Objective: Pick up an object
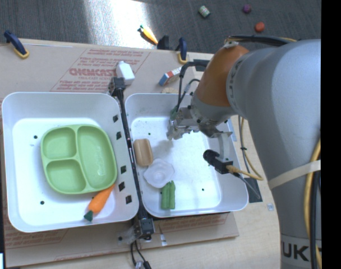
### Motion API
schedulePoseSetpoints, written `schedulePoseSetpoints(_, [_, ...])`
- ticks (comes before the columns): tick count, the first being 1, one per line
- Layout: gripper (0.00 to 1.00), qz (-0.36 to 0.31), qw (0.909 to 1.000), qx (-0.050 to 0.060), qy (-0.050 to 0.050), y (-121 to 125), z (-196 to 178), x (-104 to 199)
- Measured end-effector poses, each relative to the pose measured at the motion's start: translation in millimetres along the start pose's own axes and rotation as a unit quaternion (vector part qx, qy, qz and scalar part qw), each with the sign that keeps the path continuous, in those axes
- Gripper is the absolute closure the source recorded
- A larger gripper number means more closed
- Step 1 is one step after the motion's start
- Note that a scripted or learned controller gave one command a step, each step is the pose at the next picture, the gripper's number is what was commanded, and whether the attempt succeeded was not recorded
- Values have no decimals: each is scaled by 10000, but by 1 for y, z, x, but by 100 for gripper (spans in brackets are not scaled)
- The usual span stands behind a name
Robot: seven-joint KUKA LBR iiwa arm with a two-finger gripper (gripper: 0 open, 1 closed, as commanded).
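Gripper (175,129) above right bin (232,198), jaw state impossible to tell, nothing visibly held; tan block (142,151) just down-left, long axis along the divider, clear cup (159,172) beyond

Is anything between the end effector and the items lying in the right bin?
Nothing visible. The end effector is over the right bin, with bare bin floor between it and the tan block, clear cup and green piece.
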State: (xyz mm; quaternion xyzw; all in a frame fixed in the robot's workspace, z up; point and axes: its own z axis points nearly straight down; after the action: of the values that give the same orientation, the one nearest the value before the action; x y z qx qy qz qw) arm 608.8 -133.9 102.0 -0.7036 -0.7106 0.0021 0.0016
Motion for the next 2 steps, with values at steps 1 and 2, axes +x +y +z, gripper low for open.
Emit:
schedulePoseSetpoints(1, [100, 12, 10000, -21, 4, -50, -91, 52])
schedulePoseSetpoints(2, [100, 11, 10000, -16, 0, -19, -90, 76])
